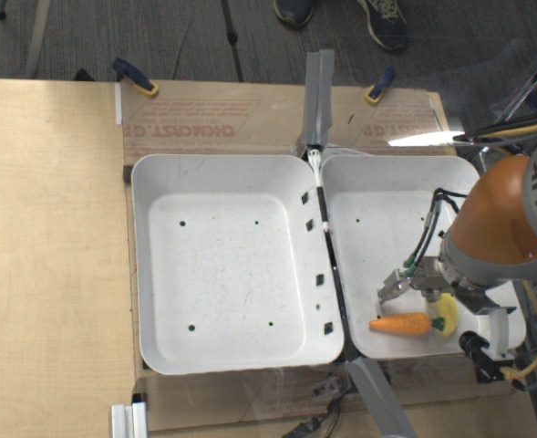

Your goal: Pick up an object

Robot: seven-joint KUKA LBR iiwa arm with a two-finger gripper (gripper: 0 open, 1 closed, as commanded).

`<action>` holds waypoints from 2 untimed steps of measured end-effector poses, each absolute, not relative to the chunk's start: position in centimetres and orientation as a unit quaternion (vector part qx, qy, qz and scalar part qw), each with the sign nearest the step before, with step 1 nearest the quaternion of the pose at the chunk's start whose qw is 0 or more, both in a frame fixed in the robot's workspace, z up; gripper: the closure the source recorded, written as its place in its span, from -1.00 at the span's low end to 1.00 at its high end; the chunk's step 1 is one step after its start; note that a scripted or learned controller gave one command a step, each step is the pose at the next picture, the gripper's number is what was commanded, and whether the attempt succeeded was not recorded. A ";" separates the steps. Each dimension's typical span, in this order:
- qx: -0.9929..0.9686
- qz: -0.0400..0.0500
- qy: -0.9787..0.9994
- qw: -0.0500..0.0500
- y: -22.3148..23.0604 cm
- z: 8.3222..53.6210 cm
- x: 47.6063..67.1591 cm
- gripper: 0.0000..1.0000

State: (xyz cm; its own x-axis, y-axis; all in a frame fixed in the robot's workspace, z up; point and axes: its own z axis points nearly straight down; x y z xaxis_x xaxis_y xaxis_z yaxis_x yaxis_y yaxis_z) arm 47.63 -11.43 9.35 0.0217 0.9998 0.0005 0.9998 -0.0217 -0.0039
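An orange carrot-shaped toy (400, 325) lies on its side near the front edge of the right bin (368, 199). A small yellow-and-green object (447, 314) rests against its right end. My gripper (410, 286) hangs low in the right bin, just above and behind the carrot. The grey arm and its orange band (500, 213) reach in from the right and hide the bin's right side. Nothing can be seen held in the gripper.
The left bin (222, 263) sits beside the right one, and a row of black clips (323, 245) joins them along the shared wall. Brown cardboard (213, 121) lies behind the bins. A bare wooden bench top (49, 245) spreads to the left.
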 end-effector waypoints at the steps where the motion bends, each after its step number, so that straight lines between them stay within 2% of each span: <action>1: -0.646 -0.006 -0.763 0.011 -20.0 9.0 48.0 -1.00; 2: -0.471 0.000 -0.882 0.001 -12.5 9.1 49.0 -1.00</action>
